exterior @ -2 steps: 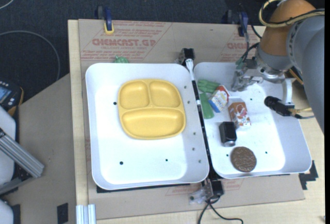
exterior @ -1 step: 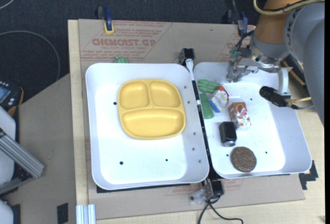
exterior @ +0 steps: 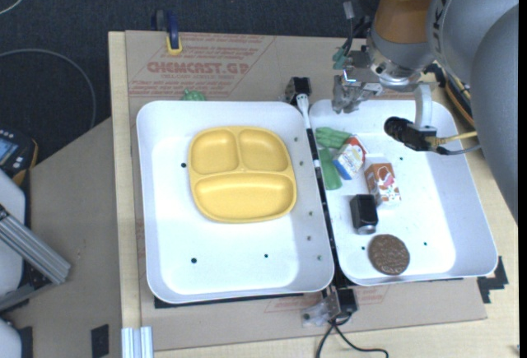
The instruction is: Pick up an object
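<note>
Hovered with gripper (exterior: 352,95) over the right bin's (exterior: 445,208) far rim, fingers' state untellable. Risked closing on nothing, green toy (exterior: 331,152) lying nearer than the gripper.

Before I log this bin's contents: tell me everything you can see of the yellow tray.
The yellow tray looks like smooth plastic, rounded at its corners, moulded into three compartments: two small ones at the far side, one long one nearer the camera. It lies flat, right way up, on the floor of the left bin, tilted slightly askew, with nothing in it.
</note>
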You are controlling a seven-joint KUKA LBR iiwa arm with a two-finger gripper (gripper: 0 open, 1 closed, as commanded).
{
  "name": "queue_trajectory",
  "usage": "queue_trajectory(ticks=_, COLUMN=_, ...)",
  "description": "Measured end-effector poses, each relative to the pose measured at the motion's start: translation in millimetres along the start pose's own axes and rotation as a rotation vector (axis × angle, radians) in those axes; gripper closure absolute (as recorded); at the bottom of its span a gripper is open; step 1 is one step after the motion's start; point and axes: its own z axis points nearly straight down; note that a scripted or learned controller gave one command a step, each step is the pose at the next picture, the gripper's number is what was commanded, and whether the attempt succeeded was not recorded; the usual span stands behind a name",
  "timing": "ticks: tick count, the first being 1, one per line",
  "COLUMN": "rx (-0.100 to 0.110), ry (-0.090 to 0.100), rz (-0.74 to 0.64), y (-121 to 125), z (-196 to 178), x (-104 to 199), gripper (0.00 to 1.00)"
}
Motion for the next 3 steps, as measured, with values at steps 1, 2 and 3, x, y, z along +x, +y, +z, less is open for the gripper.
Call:
queue_trajectory(ticks=1, rx=0.011, ry=-0.005, rz=0.016, y=-4.5, z=26.2, x=-84.2, gripper=1.0)
queue_trajectory(ticks=2, rx=0.007, ry=0.004, rz=-0.002, y=-1.3, z=4.1, x=37.8, gripper=1.0)
queue_trajectory(ticks=3, rx=0.002, ry=-0.001, rz=0.002, y=-16.0, z=-51.4, x=93.3, gripper=1.0)
